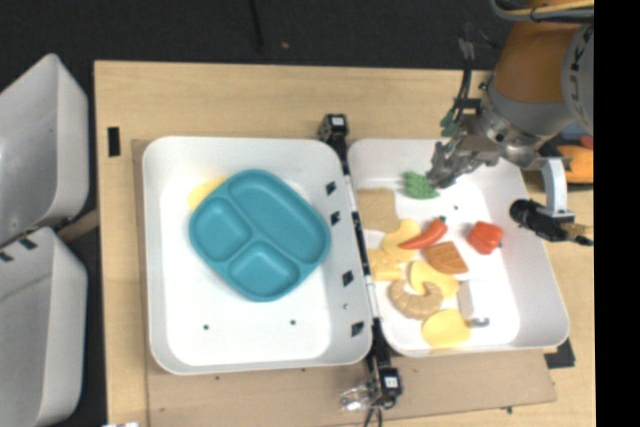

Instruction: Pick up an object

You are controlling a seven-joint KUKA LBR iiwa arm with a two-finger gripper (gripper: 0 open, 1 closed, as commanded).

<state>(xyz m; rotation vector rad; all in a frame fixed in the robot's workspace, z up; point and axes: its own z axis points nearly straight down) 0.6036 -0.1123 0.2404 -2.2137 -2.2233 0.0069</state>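
Arm (535, 65) reaches from right, gripper (440, 170) low over right bin's (540, 305) far-left corner, touching green item (418, 184); jaws' state unclear. Bare floor nearby.

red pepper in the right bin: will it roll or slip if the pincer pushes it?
The red pepper looks like smooth plastic, so probably light and slippery. Its long curved shape suggests it would pivot or slide rather than roll. It lies against other toy food, so a push would likely shift those too.

Divided tray (260, 233) in the left bin (170, 315), right bin (535, 310) beside that tray, food pieces (430, 270) heaped in it, gripper (438, 170) behind them
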